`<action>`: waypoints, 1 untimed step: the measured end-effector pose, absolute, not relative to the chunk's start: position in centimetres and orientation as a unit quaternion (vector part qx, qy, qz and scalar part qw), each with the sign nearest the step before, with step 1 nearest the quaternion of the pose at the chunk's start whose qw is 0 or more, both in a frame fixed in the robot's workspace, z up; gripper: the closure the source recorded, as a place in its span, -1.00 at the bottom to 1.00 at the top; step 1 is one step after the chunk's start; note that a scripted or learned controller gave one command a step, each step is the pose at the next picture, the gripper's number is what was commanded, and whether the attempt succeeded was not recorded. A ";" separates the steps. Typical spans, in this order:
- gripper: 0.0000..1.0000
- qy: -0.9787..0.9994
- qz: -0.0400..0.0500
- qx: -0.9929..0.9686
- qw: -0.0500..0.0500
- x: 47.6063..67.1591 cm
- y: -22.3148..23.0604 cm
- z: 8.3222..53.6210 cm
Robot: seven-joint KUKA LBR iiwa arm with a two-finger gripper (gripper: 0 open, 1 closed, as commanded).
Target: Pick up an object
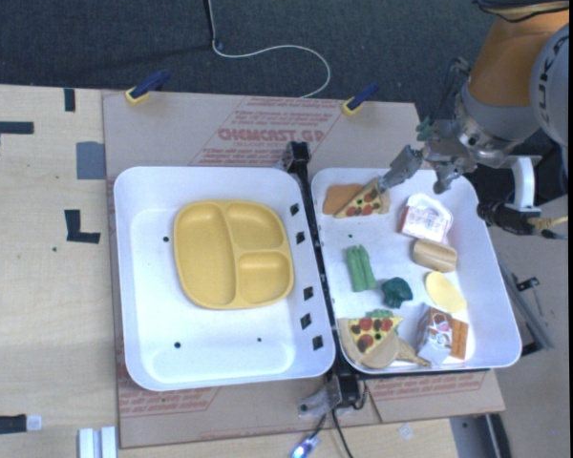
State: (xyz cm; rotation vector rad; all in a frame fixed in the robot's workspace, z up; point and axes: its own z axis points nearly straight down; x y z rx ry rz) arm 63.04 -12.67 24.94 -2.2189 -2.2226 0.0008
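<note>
The end effector [423, 168], fingers spread wide and holding nothing, hovers over the right bin's [489, 256] far edge, with the nearest pizza slice [355, 200] just to its left, long axis pointing toward it.

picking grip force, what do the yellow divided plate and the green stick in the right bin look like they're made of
The yellow divided plate looks like moulded plastic with a smooth, slightly satin finish: one even colour, rounded compartment ridges, soft highlights. The green stick is probably toy-food plastic or rubber, matte with ribbed segments; which of the two cannot be told.
</note>
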 end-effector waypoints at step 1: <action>-1.00 -0.707 0.004 -0.707 0.006 58.6 -10.1 8.9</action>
